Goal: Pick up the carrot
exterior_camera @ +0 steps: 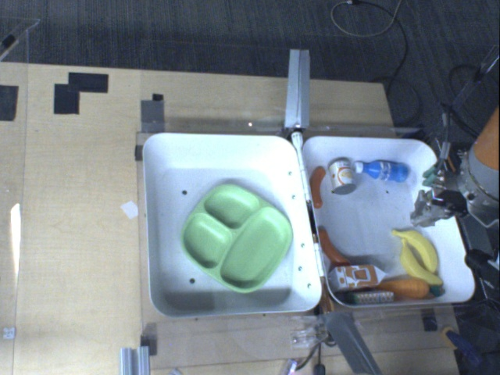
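1. I judge the task barely begun; the carrot (405, 289) lies untouched along the near wall of the right bin (367, 209), toward its near right corner, its green end pointing right; nothing has lifted it.
2. My gripper (428, 208) hovers at the right edge of that bin, above the banana (418, 254) and farther back than the carrot; I see nothing between its fingers, but whether they stand wide or narrow I cannot tell from this angle.
3. What is left, as I read it: bring the claw nearer and a little left until it is over the carrot, descend, close, lift; all of it is still to do.
4. The carrot is crowded; the banana sits just behind it and seems to touch its right end; a small carton (355, 276) lies just beside its left end; the bin wall hems in the near side; I expect little room for the fingers.
5. Elsewhere in the right bin: a can (341, 175) and a blue bottle (385, 170) at the far side, two sausages (317, 187) along the left wall.
6. The left bin (168, 209) holds a green divided plate (237, 237).
7. The surface is a pale wooden bench (70, 209) with black marks at its far left; beyond it lies dark carpet (156, 14) with a loose cable (367, 14) on it.
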`<move>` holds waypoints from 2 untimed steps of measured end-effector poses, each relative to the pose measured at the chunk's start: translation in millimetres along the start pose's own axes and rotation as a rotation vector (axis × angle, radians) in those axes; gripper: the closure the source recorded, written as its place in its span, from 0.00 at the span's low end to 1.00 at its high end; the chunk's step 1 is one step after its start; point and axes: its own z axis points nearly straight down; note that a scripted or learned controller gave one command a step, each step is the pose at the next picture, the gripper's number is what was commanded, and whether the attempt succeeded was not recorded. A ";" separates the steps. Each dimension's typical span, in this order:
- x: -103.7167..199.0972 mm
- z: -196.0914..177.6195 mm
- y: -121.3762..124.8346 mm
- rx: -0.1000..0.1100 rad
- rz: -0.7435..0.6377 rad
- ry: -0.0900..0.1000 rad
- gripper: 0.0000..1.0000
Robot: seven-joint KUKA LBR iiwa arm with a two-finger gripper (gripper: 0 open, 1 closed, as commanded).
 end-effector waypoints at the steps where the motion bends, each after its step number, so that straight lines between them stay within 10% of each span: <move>1: 0.1 0.2 0.0 0.000 0.000 0.000 0.00; 2: 71.2 -76.6 45.3 0.000 -0.058 0.001 0.00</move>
